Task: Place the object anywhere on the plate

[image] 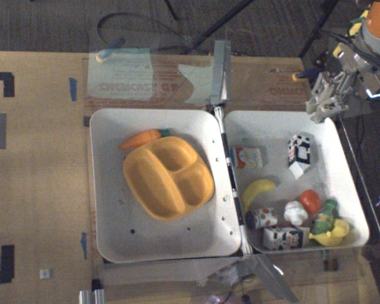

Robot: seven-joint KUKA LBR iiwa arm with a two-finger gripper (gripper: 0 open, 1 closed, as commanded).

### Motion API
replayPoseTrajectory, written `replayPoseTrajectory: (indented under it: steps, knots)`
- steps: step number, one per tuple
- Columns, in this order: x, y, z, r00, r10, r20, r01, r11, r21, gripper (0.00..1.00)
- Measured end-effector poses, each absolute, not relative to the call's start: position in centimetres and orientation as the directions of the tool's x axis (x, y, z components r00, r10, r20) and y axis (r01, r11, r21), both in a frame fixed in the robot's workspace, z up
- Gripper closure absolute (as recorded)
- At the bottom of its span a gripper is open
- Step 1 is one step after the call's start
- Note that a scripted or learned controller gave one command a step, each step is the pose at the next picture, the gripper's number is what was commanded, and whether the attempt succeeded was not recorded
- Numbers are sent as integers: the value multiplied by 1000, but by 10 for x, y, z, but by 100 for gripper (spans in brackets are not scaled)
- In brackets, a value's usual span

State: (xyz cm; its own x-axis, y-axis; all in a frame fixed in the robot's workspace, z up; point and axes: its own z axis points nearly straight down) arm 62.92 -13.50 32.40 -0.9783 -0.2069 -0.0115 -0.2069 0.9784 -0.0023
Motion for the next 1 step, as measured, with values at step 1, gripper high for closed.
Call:
replayPoseTrajectory:
  steps: [1]
  knots:
    - [668,-214,308,-925,-379,-10,-379,926,-5,100]
